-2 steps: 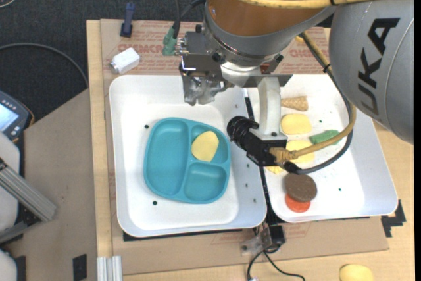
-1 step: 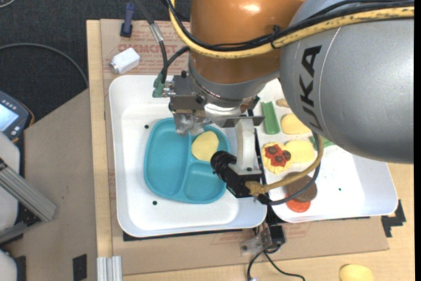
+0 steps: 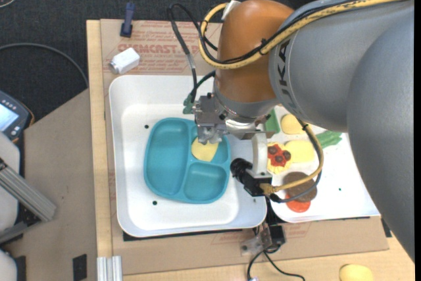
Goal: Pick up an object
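While the grey arm reaches in from the right, its gripper sits low over the teal plastic divided plate in the left white bin, right on top of a pale yellow chunk. Can't tell how the pincer is set. The right bin has mixed toy food.

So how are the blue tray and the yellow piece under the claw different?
The blue tray is large, teal and split into compartments; the yellow piece is small, pale and plain. The blue tray rests on the left bin; the yellow piece lies in the tray, below the claw.
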Robot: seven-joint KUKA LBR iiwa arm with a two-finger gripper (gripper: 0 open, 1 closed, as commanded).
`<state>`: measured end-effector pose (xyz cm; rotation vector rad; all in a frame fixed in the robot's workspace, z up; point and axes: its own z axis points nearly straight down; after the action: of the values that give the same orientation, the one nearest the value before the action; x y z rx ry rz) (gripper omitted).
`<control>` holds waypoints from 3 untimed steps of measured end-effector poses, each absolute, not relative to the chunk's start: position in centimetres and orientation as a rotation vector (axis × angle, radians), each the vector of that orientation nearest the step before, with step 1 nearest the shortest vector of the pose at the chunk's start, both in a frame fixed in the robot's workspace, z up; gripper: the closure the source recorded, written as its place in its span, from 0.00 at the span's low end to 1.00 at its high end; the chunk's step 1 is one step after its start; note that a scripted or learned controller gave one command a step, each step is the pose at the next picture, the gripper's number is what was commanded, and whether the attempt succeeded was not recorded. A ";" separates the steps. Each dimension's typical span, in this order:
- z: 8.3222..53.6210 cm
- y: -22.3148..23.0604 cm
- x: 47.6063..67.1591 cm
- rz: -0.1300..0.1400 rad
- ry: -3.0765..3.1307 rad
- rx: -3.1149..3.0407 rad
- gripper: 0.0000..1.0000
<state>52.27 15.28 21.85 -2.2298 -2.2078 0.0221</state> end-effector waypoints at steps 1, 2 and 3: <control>21.1 6.1 56.7 0.001 -2.215 -2.234 1.00; 25.3 14.3 57.0 -0.010 -2.232 -2.214 1.00; 30.1 18.6 51.5 -0.008 -2.229 -2.214 1.00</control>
<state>51.55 18.59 30.15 -2.2135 -2.2287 -0.0080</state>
